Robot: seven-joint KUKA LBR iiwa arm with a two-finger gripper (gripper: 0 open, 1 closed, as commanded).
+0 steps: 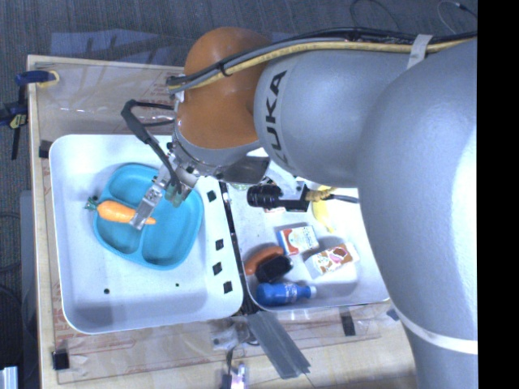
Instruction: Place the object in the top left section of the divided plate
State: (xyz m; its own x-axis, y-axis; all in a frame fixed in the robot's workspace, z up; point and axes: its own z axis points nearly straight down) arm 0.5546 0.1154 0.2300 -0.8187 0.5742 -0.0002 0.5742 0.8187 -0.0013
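Note:
A blue divided plate point(172, 235) lies in the left white bin point(122, 298). An orange carrot point(114, 211) with a green tip rests on the plate's left section, its tip reaching over the plate's left rim. My gripper point(146, 215) hangs low over the plate, its tip right at the carrot's right end. From this slant I cannot make out whether it touches or holds the carrot. The grey arm with its orange band comes in from the right and covers the back of both bins.
The right bin point(369, 294) holds a blue bottle point(284, 292), an orange and black item point(268, 260), two small cartons point(298, 237) point(331, 259) and a yellow piece point(322, 210). The ridge between the bins point(220, 258) runs just right of the plate.

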